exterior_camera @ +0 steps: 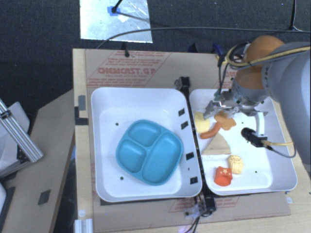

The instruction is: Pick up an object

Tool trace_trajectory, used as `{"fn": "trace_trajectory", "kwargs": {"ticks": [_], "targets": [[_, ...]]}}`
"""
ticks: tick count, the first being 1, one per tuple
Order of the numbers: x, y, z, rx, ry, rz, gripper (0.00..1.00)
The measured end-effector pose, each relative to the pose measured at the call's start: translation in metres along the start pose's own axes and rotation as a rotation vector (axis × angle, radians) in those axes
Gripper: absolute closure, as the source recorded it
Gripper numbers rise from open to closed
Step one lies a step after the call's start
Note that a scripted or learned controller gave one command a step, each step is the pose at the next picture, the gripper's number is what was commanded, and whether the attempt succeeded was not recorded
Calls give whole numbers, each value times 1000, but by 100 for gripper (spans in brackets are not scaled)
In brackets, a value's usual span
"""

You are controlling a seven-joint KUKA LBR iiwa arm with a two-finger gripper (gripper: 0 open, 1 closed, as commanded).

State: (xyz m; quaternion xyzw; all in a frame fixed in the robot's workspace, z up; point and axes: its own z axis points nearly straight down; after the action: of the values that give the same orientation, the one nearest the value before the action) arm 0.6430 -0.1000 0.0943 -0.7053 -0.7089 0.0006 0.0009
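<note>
Gripper [219,108] sits low over the back left of the right bin [279,178], arm [282,72] reaching in from the right. Finger state: cannot tell, tips blurred against the items. 2 orange pieces [217,125] lie directly under the tips; contact unclear. Pale yellow item [200,122] just left of them. Tan wedge [217,145] near centre. Corn [236,164] and red piece [223,176] toward the front. Left bin [104,130] holds 1 blue 3-section plate [149,151].
</note>
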Motion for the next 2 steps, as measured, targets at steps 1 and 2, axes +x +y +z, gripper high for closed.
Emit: {"fn": "trace_trajectory", "kwargs": {"ticks": [1, 2], "targets": [[-1, 4, 4, -13, -3, 1, 0], [-1, 4, -6, -15, -3, 0, 100]]}}
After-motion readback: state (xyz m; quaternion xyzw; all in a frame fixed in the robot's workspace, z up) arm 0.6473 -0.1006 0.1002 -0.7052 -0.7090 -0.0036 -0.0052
